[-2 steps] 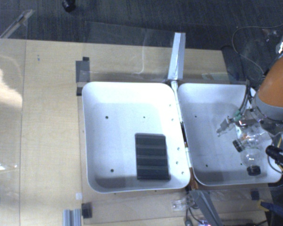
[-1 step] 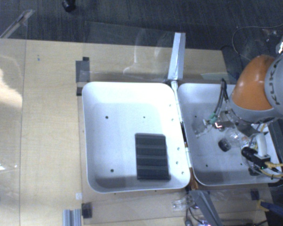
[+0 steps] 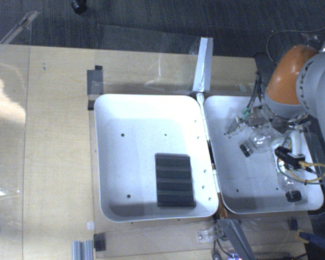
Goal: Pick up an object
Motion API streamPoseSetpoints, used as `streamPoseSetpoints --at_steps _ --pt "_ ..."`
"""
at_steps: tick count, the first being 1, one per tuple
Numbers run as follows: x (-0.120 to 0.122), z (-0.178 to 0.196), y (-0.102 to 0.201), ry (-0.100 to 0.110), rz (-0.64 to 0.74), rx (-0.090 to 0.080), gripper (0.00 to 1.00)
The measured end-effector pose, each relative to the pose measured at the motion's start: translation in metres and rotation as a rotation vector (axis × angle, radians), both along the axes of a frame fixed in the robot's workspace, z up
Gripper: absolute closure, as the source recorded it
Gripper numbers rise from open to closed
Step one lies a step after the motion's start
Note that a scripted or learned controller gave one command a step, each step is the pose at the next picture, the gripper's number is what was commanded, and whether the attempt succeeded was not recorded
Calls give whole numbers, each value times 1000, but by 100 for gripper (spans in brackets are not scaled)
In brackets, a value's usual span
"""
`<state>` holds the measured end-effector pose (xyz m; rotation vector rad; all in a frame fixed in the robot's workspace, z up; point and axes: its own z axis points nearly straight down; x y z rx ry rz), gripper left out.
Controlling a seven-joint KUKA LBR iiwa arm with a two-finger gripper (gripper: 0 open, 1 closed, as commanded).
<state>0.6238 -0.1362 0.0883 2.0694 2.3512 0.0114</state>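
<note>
A black ribbed rectangular block (image 3: 174, 180) lies flat in the left bin (image 3: 114, 145), toward its front right. My gripper (image 3: 238, 138) hangs low over the upper left part of the right bin (image 3: 233, 194). It is open, and nothing shows between its fingers. A small clear, glassy object (image 3: 261, 141) sits just right of the fingers, under the wrist. The grey arm with its orange band (image 3: 286, 75) comes in from the upper right.
A small black piece (image 3: 293, 195) lies in the right bin's front right corner. Yellow and black cables (image 3: 300, 169) hang along that bin's right side. A metal divider bar (image 3: 202, 64) stands behind the gap between the bins.
</note>
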Motion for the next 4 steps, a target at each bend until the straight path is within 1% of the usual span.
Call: streamPoseSetpoints --at_steps 1,2,3,4 --pt "0 7 -64 -10 297 -5 0" --pt "-7 20 -67 3 402 -4 0" --pt "-16 75 -68 3 466 -6 0" --pt "-17 18 -68 -1 647 -10 0"
